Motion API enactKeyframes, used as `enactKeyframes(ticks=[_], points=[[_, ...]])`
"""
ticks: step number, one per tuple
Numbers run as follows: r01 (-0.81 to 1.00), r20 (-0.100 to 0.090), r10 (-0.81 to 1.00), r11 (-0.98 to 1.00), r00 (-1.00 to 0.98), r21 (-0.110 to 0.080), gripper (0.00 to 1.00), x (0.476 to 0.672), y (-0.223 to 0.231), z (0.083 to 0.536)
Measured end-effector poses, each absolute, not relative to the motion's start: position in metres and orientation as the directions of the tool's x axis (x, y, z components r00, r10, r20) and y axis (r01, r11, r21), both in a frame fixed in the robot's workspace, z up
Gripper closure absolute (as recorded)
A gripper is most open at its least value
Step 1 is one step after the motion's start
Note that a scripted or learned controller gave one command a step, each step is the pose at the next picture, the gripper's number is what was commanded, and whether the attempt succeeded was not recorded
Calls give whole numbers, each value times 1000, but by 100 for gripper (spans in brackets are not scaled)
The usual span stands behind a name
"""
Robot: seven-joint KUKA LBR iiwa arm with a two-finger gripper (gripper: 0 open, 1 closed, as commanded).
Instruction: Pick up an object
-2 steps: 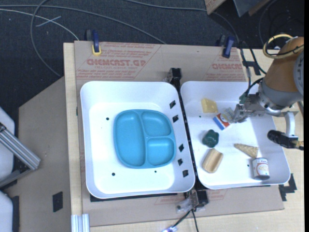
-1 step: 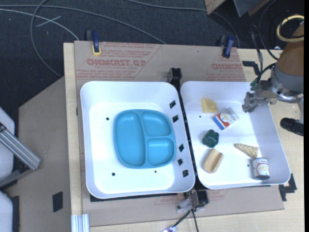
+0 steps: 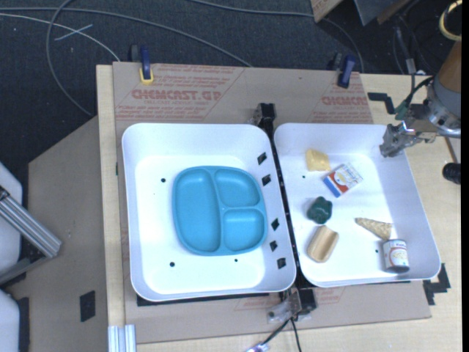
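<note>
The right bin [image 3: 410,196] holds several small objects: a pale yellow chunk [image 3: 317,160], a red, white and blue packet [image 3: 343,179], a dark green lump [image 3: 319,210], a tan rounded piece [image 3: 322,243], a beige wedge [image 3: 374,227] and a small can [image 3: 396,255]. My gripper [image 3: 394,139] hangs at the bin's upper right corner, over the rim, well apart from all of them. Nothing shows between its fingers.
The left bin [image 3: 146,196] holds a blue three-compartment plate [image 3: 219,210]. Black clips line the divider between the bins. Blue clamps [image 3: 146,66] hold the cardboard base at the back. Cables trail across the dark floor behind.
</note>
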State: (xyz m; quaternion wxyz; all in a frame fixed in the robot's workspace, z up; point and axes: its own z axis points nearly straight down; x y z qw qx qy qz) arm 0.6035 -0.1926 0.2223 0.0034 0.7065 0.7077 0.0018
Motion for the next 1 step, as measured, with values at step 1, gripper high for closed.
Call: enactKeyframes(ticks=[1], points=[[1000, 2, 1000, 6, -6, -1, 100, 613, -138, 215]])
